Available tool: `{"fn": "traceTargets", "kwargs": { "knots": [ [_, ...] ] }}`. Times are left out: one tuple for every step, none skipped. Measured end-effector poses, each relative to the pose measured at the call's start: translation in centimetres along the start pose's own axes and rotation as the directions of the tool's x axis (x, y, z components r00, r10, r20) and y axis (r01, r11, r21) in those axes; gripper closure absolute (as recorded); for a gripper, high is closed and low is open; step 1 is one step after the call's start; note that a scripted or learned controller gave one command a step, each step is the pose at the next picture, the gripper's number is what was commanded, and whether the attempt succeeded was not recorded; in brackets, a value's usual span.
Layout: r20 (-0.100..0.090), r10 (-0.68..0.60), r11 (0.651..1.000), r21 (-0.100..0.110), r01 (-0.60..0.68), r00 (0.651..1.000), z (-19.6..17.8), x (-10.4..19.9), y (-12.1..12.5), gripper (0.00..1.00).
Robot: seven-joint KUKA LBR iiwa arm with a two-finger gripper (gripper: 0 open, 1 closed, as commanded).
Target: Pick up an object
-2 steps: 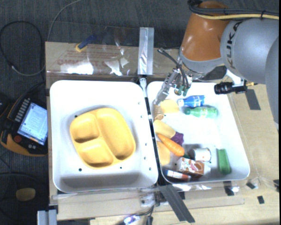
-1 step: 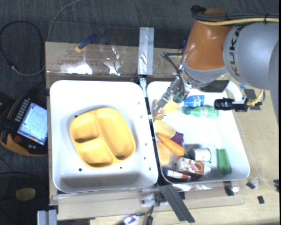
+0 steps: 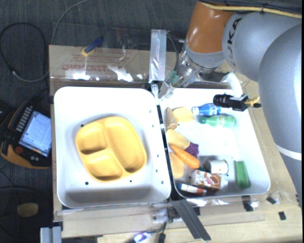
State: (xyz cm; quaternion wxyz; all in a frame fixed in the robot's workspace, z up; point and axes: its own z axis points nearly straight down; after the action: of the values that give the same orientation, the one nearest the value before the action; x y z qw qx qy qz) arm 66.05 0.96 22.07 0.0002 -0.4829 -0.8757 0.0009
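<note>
Objects for picking lay heaped in the right bin [image 3: 253, 151]: an orange carrot [image 3: 185, 157] near its left wall, a purple piece [image 3: 192, 148] just behind it, a green bottle [image 3: 218, 120] and a blue-and-white bottle [image 3: 206, 109] side by side toward the far edge, a green block [image 3: 241, 173] near the right wall, and a small red-and-brown carton [image 3: 207, 179] with a white cylinder [image 3: 219, 166] close to the near edge. Pale yellow pieces [image 3: 178, 116] sat along the left wall.

In the left bin [image 3: 66, 151] a glossy yellow divided tray [image 3: 110, 148], moulded into three rounded compartments, rested at the middle.

Both bins were smooth white plastic with rounded corners, set on a tan bench [image 3: 58, 54]. Clear crinkled plastic sheet [image 3: 111, 54] lay along the bench's far edge. The floor around was dark grey carpet with loose black cables [image 3: 20, 52], and a handheld pendant [image 3: 28, 133] lay to the left.

The gripper [image 3: 167, 87] hung over the far end of the divider between the bins; whether it was spread or closed could not be told, and nothing was seen in it.
</note>
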Motion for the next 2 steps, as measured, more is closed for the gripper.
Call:
{"fn": "traceTargets", "kwargs": {
  "knots": [
    [0.001,-0.224,0.975,0.000,0.224,0.975,-0.3,4.0,-4.3,1.00],
    [-0.002,0.102,0.995,0.001,-0.102,0.995,3.0,3.1,-2.7,1.00]
  ]
}}
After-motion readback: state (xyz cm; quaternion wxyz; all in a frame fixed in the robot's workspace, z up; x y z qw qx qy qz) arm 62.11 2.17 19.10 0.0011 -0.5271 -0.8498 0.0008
